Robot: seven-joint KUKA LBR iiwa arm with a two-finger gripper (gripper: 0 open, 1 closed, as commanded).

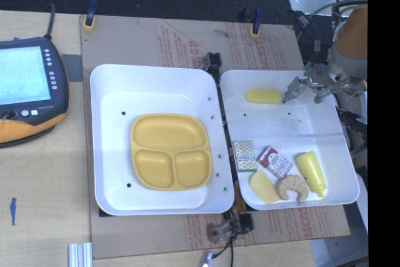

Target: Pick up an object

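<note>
- At the far left of the bench, a handheld control pendant with a lit screen lies on the wood, well apart from both bins.
- In the left bin sits a yellow divided tray, flat and roughly centred, with one wide compartment at the back and two smaller ones at the front.
- Between the two bins runs a dark seam, with a black clamp at its far end.
- In the right bin, along the near wall, a small cluster lies close together: a pale checked packet, a red-and-white packet, a yellow oval piece, a croissant-shaped toy and a yellow bottle whose long axis runs from far-left to near-right.
- Toward the far side of the same bin, a yellow elongated object lies flat and alone; its long axis runs left to right, one end pointing at the seam and the other at the gripper.
- Just beside that right end hangs the gripper, low over the bin, its fingers seemingly spread apart, though the view is small there; nothing sits between them.
- At the right edge, the arm's orange band shows above the wrist.
</note>
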